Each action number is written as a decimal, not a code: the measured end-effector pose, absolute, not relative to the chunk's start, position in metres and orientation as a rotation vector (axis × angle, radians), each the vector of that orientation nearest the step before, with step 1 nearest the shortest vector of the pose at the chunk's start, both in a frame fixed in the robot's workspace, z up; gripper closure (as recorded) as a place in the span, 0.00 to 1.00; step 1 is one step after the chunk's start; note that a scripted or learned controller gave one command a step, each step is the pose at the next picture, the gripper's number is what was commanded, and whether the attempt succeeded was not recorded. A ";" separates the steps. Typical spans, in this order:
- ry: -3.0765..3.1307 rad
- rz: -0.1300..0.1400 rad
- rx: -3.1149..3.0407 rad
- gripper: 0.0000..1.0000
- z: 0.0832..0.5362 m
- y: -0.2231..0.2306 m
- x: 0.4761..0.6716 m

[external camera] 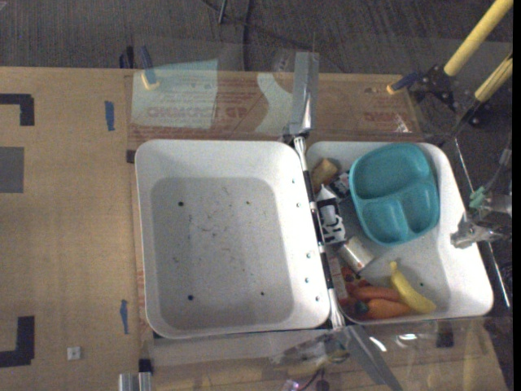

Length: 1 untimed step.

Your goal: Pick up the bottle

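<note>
The bottle [330, 218] is white with a black label. It lies on its side in the right bin [464, 287], pressed against that bin's left wall. A teal divided plate [395, 192] rests just to its right, and a short silvery cylinder [356, 256] lies at its near end.
A banana [411, 292] and orange carrots [378, 301] lie at the right bin's front. A tan lump [324, 170] sits at its back left corner. The left bin [146, 218] stands beside it. Yellow-handled clamps [480, 27] stick up at the far right.
</note>
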<state>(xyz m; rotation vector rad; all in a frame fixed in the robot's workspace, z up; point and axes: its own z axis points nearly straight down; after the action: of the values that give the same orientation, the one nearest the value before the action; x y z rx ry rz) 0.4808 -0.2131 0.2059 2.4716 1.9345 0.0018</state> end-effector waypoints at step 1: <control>2.271 0.000 2.175 1.00 0.145 -0.181 0.489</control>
<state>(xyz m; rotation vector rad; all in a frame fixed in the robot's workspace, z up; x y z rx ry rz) 0.4887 -0.1809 0.1451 2.1750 2.2711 0.0000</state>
